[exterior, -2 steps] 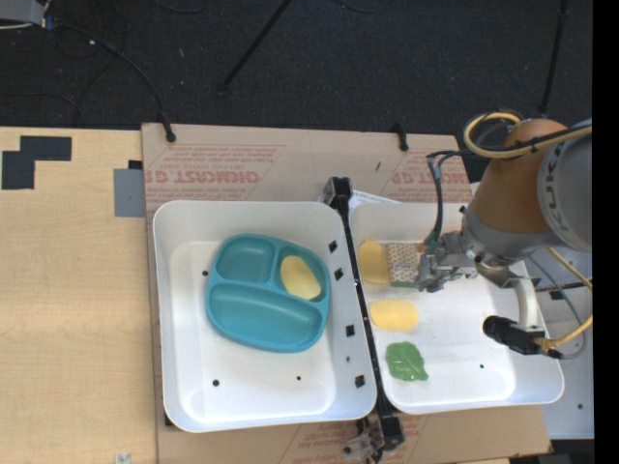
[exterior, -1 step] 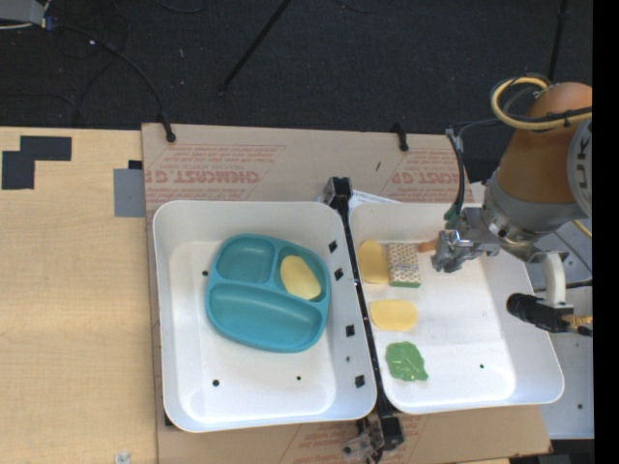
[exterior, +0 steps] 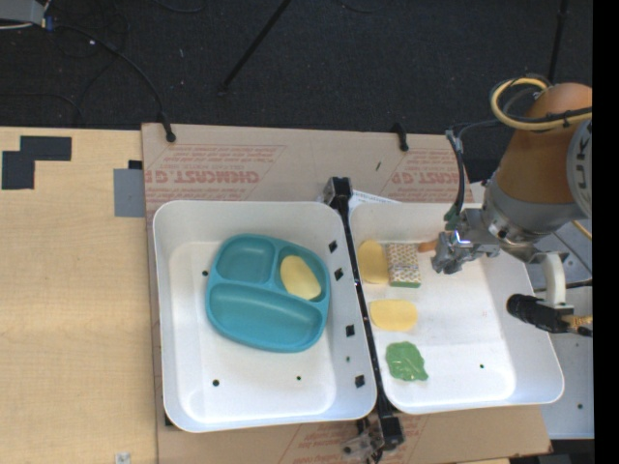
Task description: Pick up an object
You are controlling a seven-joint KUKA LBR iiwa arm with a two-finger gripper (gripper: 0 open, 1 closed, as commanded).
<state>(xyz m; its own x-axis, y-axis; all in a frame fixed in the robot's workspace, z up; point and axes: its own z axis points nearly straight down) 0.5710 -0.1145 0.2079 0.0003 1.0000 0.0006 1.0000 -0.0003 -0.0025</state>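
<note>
Sponge (exterior: 403,264), the piece nearest the gripper (exterior: 448,255), lies near the far edge of the right bin (exterior: 522,375), and I take it for the thing being reached for. Whether the jaws are spread or pressed together I cannot tell from where I stand; the metal tip sits low, just beside the sponge's right end, with nothing visibly caught in it. To do this well, I'd say the tip should come squarely over the sponge and close across its narrow width, since it looks soft and will give. It is a rectangular block with a speckled pale face and a green strip along its near side. Touching its left side is a rounded yellow piece (exterior: 372,260), smooth and glossy like toy food. Toward the bin's middle lies a flatter yellow oval (exterior: 394,314), and nearer the front edge a crinkled green leaf (exterior: 406,361). In the left bin (exterior: 184,385) rests a teal divided plate (exterior: 256,307) carrying another yellow lump (exterior: 301,277).
</note>
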